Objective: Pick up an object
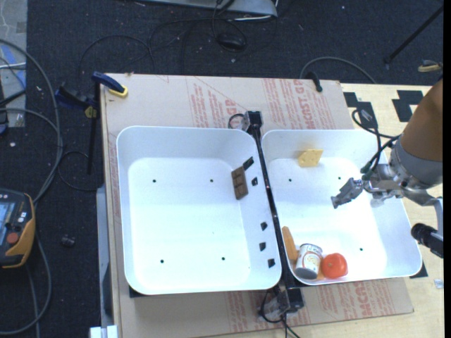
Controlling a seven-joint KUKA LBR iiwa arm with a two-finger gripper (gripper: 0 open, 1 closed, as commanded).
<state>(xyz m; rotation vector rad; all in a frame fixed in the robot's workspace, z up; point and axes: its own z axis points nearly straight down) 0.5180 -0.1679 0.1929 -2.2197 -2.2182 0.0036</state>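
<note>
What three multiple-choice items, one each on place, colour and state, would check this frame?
1. Where does the chocolate bar lie?
A. left bin
B. right bin
C. on the bench

2. What colour is the wedge at the right bin's far wall?
A. blue
B. yellow
C. green

3. How does the can rest?
A. alone at mid-bin
B. in the claw
C. in the near corner between a carrot and a tomato

Key: 1 A, it lies by the left bin's right wall. 2 B, pale yellow. 3 C, the claw hangs apart, above bare floor.
</note>
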